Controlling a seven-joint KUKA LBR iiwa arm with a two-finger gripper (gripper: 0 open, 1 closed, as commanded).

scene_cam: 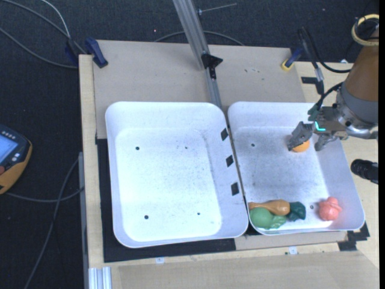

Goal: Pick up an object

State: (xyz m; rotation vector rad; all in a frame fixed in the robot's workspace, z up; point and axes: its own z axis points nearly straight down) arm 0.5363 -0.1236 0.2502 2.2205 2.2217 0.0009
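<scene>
Gripper (310,138) was over the right bin (337,161), fingers spread, an orange object (300,146) just beside the left finger, not seen between them | left bin (168,113) bare | step: closing in for grasp, judged | next: centre fingers round the orange object, then close and lift

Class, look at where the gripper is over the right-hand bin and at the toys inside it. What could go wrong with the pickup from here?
1. The gripper is at a small orange object near the right bin's far wall; its hold looks partial, so it may slip.
2. The green toy, tan piece and dark green toy lie bunched together, so a grasp there could catch two.
</scene>
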